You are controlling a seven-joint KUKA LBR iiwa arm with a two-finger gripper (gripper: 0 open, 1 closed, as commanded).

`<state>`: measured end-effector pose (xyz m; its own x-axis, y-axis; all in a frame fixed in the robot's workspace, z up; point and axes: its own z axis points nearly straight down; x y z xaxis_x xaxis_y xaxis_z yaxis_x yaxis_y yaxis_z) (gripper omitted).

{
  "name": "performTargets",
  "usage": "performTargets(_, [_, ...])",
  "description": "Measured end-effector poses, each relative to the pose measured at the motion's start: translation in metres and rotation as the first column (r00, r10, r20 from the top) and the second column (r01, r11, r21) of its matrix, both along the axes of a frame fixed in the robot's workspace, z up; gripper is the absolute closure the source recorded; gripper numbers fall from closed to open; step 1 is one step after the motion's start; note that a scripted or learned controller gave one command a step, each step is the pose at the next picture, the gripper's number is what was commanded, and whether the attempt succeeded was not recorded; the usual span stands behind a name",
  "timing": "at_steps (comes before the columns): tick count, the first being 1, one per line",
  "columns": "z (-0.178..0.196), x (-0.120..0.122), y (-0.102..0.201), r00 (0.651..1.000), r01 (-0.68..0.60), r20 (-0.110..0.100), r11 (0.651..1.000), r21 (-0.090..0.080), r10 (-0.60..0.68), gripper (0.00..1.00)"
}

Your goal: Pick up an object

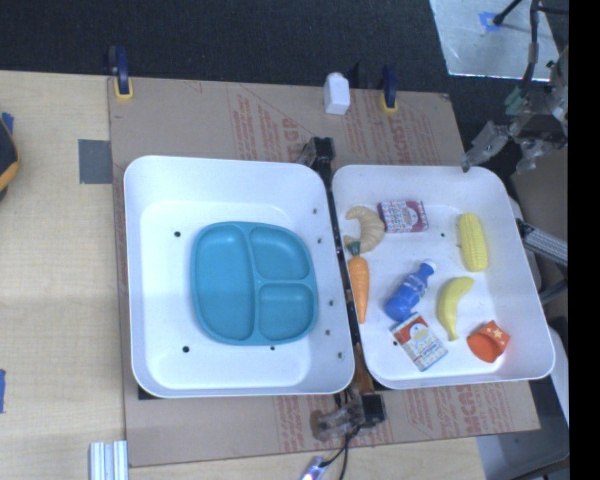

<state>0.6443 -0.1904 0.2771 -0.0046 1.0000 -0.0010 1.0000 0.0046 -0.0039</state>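
We see the gripper [500, 140] at the upper right of the frame, just off the right bin [525, 268] corner, and we cannot tell its state. Our target could be the banana [453, 303], lower right of frame: it looks light, stiff plastic, likely slippery, so we'd pinch across its middle. Open floor surrounds it; the blue bottle [408, 290] sits near. The left bin [160, 268] holds a blue tray [253, 281].
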Motion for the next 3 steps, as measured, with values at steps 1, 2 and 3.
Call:
performTargets(1, [-0.15, -0.008, 0.064, 1.0, -0.001, -0.002, 1.0, 0.001, 0.001, 0.0])
performTargets(2, [-0.085, 0.012, -0.007, 1.0, 0.002, 0.003, 1.0, 0.0, -0.002, 0.0])
performTargets(3, [-0.131, -0.058, 0.079, 1.0, -0.002, -0.002, 1.0, 0.001, 0.002, 0.0])
